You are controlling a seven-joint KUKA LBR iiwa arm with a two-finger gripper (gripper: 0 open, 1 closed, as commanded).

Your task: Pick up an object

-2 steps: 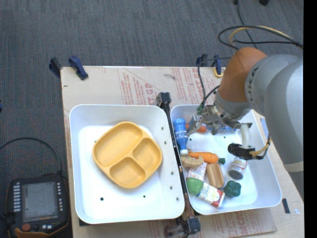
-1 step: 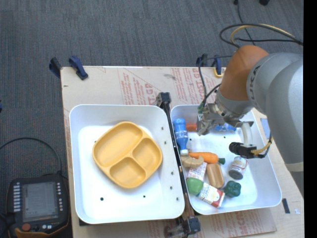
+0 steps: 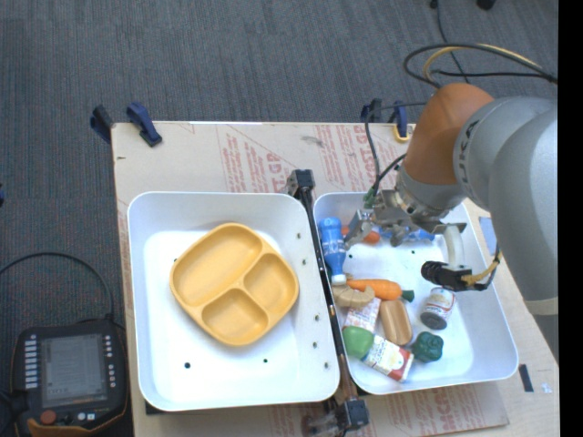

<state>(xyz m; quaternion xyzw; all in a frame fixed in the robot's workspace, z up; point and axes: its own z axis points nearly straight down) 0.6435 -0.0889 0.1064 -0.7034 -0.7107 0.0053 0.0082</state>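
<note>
Gripper (image 3: 378,218): I see it low over the right bin's (image 3: 487,353) upper-left corner, above the blue bottle (image 3: 332,247); opening: I cannot tell; hold: nothing visible | carrot (image 3: 375,289), can (image 3: 438,307), green pepper (image 3: 425,346): right bin, below gripper | yellow tray (image 3: 234,283): left of right bin.

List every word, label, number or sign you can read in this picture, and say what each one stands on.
Nothing reads clearly.
Cardboard sheet under the bins: red printing, too faint and tilted to read.
Small can: label too small.
Packet with red and white label: blurred.
Blue bottle: label unreadable.
Handheld pendant: screen text too small.
</note>
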